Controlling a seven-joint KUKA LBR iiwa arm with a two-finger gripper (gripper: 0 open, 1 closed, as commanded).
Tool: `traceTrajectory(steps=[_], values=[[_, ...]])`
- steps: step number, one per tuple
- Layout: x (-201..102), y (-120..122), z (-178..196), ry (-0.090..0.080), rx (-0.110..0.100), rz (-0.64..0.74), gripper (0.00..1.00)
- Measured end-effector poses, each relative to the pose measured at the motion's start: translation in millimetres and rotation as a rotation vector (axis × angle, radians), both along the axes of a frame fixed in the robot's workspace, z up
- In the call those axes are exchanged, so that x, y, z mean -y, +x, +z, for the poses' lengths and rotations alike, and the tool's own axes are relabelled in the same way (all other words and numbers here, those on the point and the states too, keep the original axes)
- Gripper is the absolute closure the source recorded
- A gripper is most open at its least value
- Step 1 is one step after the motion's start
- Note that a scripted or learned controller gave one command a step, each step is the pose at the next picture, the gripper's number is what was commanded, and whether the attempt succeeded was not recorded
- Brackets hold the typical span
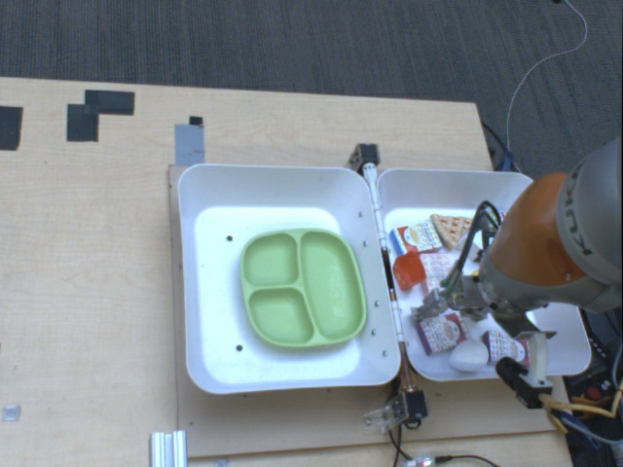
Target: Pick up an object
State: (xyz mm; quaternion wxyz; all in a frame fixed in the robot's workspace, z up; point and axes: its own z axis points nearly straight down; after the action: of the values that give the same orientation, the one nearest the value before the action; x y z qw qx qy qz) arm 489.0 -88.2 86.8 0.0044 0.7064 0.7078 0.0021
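The right bin (545, 185) holds several small items. Among them are a red piece (409, 269), a red-and-white packet (420, 235), a tan waffle-like piece (451, 228), a dark red packet (441, 333), a white rounded object (468, 357) and another packet (507, 344). My gripper (434, 308) is low inside this bin, just above the dark red packet and right of the red piece. The arm's orange band (531, 236) hides the bin's middle and right part. I see nothing lifted clear of the bin floor.
The left bin (209, 290) holds a light green three-compartment plate (303, 288). A ridge (383, 261) separates the two bins. Cables and a connector (409, 409) lie at the bench's front edge. Black tape marks (97, 113) sit far left.
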Motion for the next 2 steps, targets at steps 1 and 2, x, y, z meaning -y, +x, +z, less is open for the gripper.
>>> traceTrajectory(steps=[1, 2], values=[[-0.4, 2.6, 11.5, 0.000, 0.007, 0.002, 1.00], [-0.4, 2.5, 11.4, 0.000, 0.007, 0.002, 0.00]])
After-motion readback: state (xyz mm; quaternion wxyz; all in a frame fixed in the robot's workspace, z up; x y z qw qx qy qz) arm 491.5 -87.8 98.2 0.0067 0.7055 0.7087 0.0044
